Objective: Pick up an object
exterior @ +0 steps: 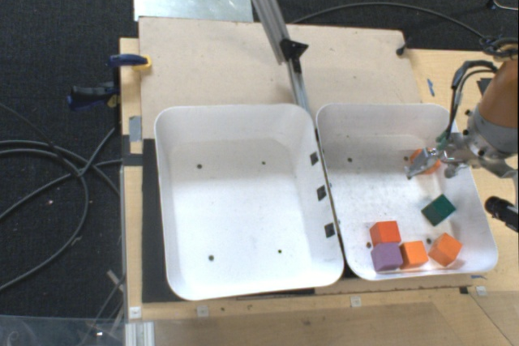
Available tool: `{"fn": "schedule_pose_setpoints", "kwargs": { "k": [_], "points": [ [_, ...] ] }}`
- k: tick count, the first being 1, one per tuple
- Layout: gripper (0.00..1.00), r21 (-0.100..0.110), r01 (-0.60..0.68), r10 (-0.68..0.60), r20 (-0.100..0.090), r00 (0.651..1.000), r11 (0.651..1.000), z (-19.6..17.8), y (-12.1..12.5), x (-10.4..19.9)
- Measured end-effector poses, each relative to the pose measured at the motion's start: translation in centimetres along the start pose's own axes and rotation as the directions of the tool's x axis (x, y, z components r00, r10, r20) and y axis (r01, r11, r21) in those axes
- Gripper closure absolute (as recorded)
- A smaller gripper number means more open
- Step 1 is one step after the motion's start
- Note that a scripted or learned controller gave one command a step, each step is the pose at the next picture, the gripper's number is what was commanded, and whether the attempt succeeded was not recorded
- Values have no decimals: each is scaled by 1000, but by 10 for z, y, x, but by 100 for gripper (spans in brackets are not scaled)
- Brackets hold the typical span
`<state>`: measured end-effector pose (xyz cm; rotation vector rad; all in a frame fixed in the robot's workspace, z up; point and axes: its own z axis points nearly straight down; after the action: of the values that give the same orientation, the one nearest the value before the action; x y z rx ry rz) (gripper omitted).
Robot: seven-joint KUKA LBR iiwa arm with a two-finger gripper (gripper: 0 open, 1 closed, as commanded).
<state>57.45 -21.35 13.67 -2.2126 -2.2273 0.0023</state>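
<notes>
The gripper (423,164) hung over the right bin (357,134), near that bin's right wall and about midway between its far and near edges. Something small and orange (423,155) showed right at the fingertips, and it seemed to sit between them, so the fingers looked closed on it, though it was too small to name or to be sure of the grasp. The other candidates lay toward the bin's near-right corner: a green block (439,209) just nearward of the gripper, standing alone on the bin floor, and beyond it a tight cluster along the near edge, with a red-orange block (384,232), a purple block (386,257), an orange block (413,254) and another orange block (445,249) touching or almost touching. If the orange piece proved not to be held, the green block was probably the easiest next target, lying closest and clear of neighbours. The left bin (186,126) held nothing to reach for.
</notes>
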Motion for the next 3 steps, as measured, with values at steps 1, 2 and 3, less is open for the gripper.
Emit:
{"fn": "schedule_pose_setpoints", "kwargs": {
  "k": [1, 2, 3],
  "points": [
    [0, -10, 2, -2, 5, 1000, 1000, 47, 68, -1],
    [0, -3, 1, -1, 0, 1000, 1000, 45, 41, 42],
    [0, -1, -6, 6, 0, 1000, 1000, 47, -4, 56]
  ]
}}
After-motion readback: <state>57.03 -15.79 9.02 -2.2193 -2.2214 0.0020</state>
